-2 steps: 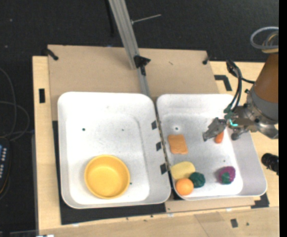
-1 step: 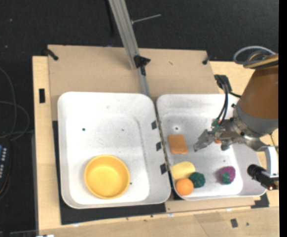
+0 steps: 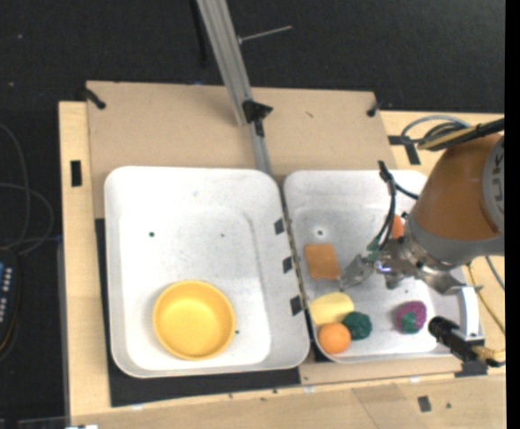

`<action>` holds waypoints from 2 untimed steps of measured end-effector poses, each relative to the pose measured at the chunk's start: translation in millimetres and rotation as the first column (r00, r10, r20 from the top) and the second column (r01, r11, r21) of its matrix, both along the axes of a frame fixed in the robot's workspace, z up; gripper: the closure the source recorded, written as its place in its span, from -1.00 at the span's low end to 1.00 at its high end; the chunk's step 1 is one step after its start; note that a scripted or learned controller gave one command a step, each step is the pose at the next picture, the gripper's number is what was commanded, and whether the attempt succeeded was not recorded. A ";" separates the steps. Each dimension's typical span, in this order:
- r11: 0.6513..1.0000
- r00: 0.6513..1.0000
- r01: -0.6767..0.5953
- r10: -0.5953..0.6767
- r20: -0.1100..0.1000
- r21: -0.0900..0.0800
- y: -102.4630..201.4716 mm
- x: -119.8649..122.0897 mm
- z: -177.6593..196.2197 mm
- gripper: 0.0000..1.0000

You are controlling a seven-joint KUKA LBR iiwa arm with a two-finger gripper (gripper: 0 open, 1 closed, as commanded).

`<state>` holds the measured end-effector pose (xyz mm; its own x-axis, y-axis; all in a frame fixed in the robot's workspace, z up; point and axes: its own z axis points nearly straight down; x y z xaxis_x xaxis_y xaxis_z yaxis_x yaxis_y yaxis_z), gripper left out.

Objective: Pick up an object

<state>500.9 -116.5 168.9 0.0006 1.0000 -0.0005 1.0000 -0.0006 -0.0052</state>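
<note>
The right bin point(image 3: 331, 195) holds an orange-brown block point(image 3: 322, 260), a pale yellow piece point(image 3: 331, 308), an orange ball point(image 3: 334, 338), a dark green lump point(image 3: 359, 324) and a purple-and-green object point(image 3: 410, 316). My gripper point(image 3: 365, 270) hangs low over the middle of this bin, just right of the block and above the yellow piece. Nothing shows between its fingers. The arm's orange band point(image 3: 457, 195) covers the bin's right part, and a small orange thing point(image 3: 397, 226) peeks out beside it.
A yellow bowl point(image 3: 194, 319) sits at the front of the left bin point(image 3: 188, 213). A metal pole point(image 3: 233, 61) slants down to the bins' shared far edge. Cables and a black fitting point(image 3: 448, 333) lie at the right bin's outer side.
</note>
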 end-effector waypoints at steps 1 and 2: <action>1.000 1.000 0.001 -0.001 0.005 0.000 0.3 9.9 -47.7 -1.00; 1.000 1.000 0.004 -0.004 0.010 0.002 -0.1 11.6 -36.5 1.00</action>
<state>512.5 -116.6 132.4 0.0047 1.0000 0.0012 1.0000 -0.0047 0.0048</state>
